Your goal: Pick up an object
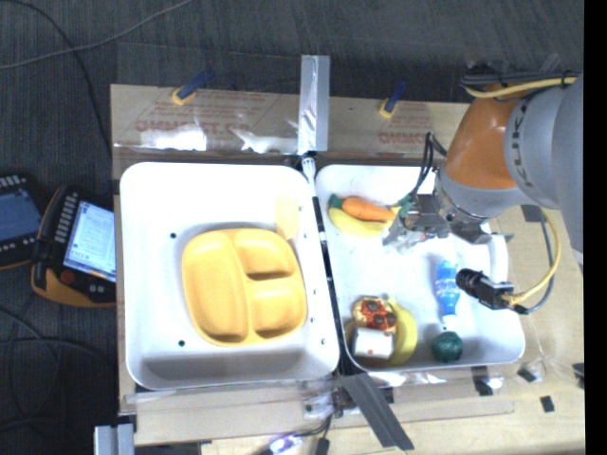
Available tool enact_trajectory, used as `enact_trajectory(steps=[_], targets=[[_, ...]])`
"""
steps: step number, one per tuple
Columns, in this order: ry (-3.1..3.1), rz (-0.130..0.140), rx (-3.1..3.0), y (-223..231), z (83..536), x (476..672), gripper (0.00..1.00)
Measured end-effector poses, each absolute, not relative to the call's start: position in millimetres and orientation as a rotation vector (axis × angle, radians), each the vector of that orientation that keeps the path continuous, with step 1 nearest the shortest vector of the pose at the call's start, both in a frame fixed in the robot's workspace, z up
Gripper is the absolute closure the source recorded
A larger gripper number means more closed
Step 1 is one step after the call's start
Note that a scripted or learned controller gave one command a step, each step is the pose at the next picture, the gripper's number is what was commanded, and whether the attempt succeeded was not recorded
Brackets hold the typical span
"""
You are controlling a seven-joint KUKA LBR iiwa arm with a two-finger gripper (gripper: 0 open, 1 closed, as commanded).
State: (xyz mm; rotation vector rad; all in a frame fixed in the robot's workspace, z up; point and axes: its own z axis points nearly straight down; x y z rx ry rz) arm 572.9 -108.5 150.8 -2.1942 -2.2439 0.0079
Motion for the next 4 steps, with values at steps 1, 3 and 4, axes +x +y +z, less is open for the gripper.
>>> enact_trajectory(steps=[1, 3, 4], targets=[[-2.244, 0.007, -2.194, -108.2, 151.0, 573.1, 0.0], [-2.18, 0.005, -2.261, -188.0, 138.3, 565.7, 0.0], [-2.229, -0.004, -2.21, -206.2, 97.2, 553.7, 0.0]])
